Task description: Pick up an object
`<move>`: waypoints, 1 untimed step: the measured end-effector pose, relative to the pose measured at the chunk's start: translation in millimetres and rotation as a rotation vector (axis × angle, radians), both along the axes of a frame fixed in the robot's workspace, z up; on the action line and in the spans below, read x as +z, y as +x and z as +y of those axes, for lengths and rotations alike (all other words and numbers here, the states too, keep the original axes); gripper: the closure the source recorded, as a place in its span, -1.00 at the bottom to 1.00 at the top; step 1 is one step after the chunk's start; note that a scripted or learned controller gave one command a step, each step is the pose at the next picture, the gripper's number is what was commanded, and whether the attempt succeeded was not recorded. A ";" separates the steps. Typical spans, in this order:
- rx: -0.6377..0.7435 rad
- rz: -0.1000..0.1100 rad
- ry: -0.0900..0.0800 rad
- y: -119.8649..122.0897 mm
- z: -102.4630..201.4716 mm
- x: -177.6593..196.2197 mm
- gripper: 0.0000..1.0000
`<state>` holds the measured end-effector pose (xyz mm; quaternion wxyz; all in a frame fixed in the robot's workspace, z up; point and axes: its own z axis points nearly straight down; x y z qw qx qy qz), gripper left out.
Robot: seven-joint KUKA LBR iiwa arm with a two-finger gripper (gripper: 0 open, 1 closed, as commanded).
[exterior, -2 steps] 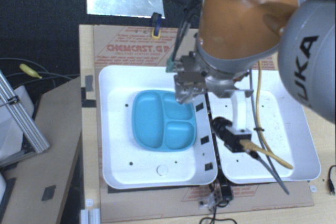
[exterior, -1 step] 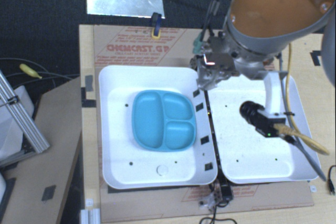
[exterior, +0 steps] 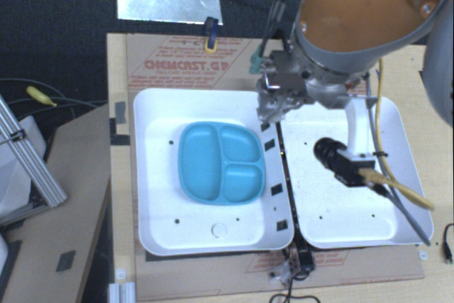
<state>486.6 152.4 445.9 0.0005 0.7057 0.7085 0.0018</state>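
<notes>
Gripper on my grey arm, orange-banded above the wrist, hangs over the far end of the seam where the two white bins meet, having reached in from the right. Whether it is open or closed I cannot tell, and nothing shows in its grasp. From the left: the left bin carries a blue plate with three compartments, lying flat mid-bin and closer to the bin's right edge than its left. The plate's far right corner sits just beside the gripper; I cannot tell if the two touch. A small pale ring shows near the left bin's near edge. Black tabs line the seam. The right bin lies under my wrist. Both bins rest on cardboard printed in red.
</notes>
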 end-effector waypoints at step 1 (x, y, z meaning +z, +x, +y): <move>-0.007 -0.008 0.000 0.2 -52.6 85.5 1.00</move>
